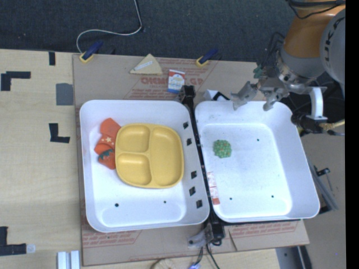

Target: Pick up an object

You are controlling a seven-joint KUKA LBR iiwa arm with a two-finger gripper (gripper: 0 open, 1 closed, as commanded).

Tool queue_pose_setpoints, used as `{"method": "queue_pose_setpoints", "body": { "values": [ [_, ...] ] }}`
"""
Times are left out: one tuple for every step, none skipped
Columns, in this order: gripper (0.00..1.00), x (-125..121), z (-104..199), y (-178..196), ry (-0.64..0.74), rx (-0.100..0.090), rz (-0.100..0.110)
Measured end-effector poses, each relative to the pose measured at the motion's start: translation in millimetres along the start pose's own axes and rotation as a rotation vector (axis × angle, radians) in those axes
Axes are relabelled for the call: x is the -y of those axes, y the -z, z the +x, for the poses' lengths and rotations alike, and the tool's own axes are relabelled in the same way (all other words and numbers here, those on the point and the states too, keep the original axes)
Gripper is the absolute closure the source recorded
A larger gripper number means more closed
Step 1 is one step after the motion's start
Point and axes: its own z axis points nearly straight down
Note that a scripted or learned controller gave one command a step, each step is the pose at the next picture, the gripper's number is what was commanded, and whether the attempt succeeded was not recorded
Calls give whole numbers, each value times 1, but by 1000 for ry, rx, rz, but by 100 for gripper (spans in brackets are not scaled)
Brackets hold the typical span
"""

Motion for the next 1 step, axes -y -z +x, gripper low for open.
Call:
{"method": "queue_pose_setpoints", "body": {
  "values": [
    [0,67,21,-73,-1,-1,2]
  ]
}}
